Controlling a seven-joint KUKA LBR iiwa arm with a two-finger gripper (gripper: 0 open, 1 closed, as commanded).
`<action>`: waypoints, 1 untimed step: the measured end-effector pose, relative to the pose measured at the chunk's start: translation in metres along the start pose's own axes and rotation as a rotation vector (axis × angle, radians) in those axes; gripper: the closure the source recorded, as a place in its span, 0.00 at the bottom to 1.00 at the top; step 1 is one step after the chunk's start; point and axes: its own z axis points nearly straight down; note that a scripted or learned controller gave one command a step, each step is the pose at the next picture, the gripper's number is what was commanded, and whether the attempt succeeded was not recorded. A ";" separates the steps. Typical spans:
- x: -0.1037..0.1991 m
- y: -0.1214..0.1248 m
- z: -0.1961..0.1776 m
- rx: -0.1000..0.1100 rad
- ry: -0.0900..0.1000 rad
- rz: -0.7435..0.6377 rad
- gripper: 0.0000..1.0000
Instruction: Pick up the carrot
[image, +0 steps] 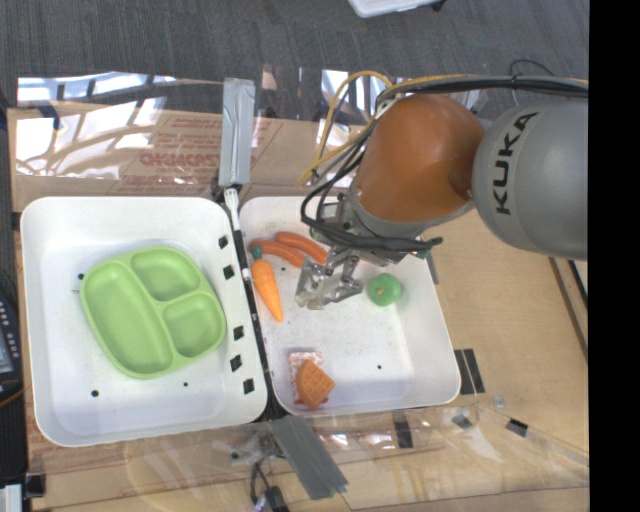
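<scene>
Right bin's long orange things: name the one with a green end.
The orange carrot with the green top, lying beside the divider between the bins. The pair of plain orange-red sausages above it lacks green.

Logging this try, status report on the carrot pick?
Gripper low in right bin, beside carrot, not on it. Carrot lies loose by left wall. Sausages crowd its top end.

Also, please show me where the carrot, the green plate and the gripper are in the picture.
carrot (267, 288), camera view, middle of its orange body.
green plate (118, 320), camera view, floor of its long left compartment.
gripper (327, 287), camera view, midway between its fingertips, above the right bin's floor.
</scene>
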 end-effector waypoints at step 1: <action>-0.021 0.004 0.000 0.000 -0.001 -0.570 0.00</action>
